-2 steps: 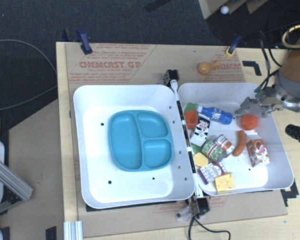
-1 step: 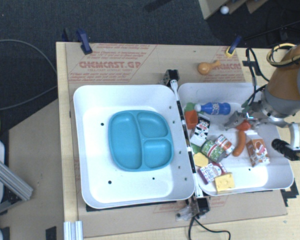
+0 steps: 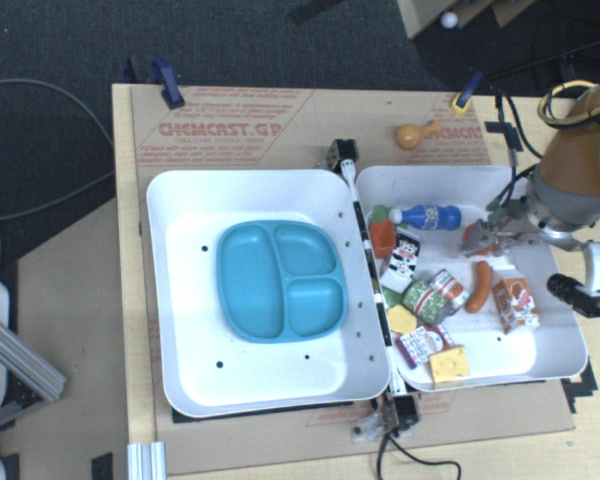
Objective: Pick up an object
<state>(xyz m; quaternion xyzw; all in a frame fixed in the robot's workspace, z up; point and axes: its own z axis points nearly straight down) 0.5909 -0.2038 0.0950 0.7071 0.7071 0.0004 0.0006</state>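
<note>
The right bin point(image 3: 568, 340) holds several small items. A blue and white bottle point(image 3: 428, 216) lies at the back, with an orange cup point(image 3: 382, 238) and a black-and-white carton point(image 3: 404, 258) near the left wall. A green-labelled can point(image 3: 432, 296), an orange sausage point(image 3: 479, 286) and a red-brown packet point(image 3: 517, 304) lie in the middle. A purple box point(image 3: 423, 343) and a yellow cheese wedge point(image 3: 448, 365) sit at the front. My gripper point(image 3: 488, 240) is low in the bin, just above the sausage and right of the bottle. A small red shape sits at its tip.
The left bin point(image 3: 180, 208) holds a blue divided plate point(image 3: 280, 278). A small wooden piece point(image 3: 410, 135) lies on the board behind the right bin. Blue clamps point(image 3: 167, 81) point(image 3: 467, 91) hold the board's back edge. The arm's orange band point(image 3: 578, 160) hangs over the bin's right wall.
</note>
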